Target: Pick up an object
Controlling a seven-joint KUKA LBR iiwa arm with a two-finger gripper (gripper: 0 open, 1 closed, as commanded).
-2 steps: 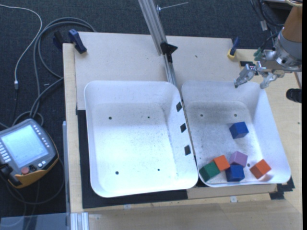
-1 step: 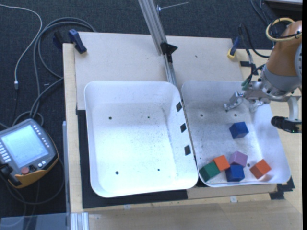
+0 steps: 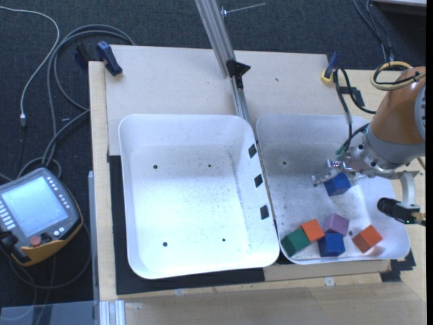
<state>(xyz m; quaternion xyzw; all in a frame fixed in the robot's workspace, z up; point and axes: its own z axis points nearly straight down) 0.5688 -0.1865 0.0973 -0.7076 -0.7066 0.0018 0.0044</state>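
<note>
From above, the tool (image 3: 336, 175) hangs over the right bin (image 3: 291, 137), with a blue cube (image 3: 337, 183) directly at its tip. The cube looks clamped between the fingers and seems lifted a little off the bin floor, though the slanted angle leaves the height uncertain. Below the tool, toward the bin's near edge, the other blocks lie clustered: a green cube (image 3: 295, 240), an orange cube (image 3: 312, 230), a purple cube (image 3: 336, 223) and a second blue cube (image 3: 331, 244), with a red-orange cube (image 3: 367, 238) just beside them. The left bin (image 3: 135, 137) sits well apart. By my judgement the grasp is made; what remains is raising the cube clear.
</note>
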